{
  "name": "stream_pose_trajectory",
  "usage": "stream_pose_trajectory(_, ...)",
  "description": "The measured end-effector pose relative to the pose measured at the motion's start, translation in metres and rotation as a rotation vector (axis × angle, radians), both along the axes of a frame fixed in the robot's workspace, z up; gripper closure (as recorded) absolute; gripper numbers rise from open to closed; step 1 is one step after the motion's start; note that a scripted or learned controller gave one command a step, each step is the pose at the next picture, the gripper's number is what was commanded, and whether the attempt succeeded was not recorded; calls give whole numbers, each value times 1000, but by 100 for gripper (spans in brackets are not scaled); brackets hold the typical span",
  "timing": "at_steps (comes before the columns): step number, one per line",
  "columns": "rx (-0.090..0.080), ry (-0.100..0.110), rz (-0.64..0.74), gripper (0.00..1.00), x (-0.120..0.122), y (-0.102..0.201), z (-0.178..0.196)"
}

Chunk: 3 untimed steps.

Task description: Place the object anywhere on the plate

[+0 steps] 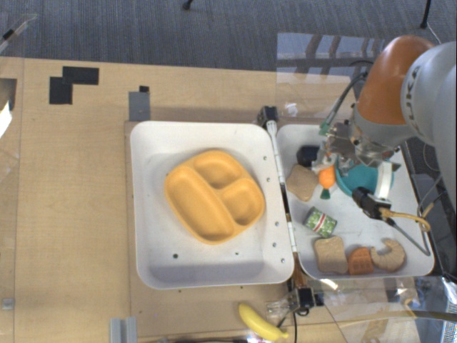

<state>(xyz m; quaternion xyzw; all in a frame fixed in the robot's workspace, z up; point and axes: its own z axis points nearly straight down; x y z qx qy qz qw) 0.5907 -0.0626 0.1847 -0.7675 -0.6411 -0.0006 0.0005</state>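
Note:
A yellow plate (214, 194) with three compartments lies in the left white bin (153, 263). The arm reaches down into the right bin (421, 263), and its gripper (334, 166) hangs low over the bin's upper middle. Right under the gripper sits a small orange object (326, 178), with a teal object (355, 179) touching it on the right. I cannot see whether anything is between the fingers. The wrist hides the far part of the bin.
The right bin also holds a beige bread piece (300, 182), a black item (308, 153), a green can (322, 223), a bread slice (330, 254), a brown-orange piece (360, 260) and a curved pastry (390, 254). A banana (260, 324) lies on the bench in front.

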Motion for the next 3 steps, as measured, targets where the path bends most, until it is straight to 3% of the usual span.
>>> stream_pose_trajectory(1,4,-5,25,100,22,83,44)
stream_pose_trajectory(2,4,-2,98,100,36,161,41)
stream_pose_trajectory(3,-1,-4,93,0,37,156,43)
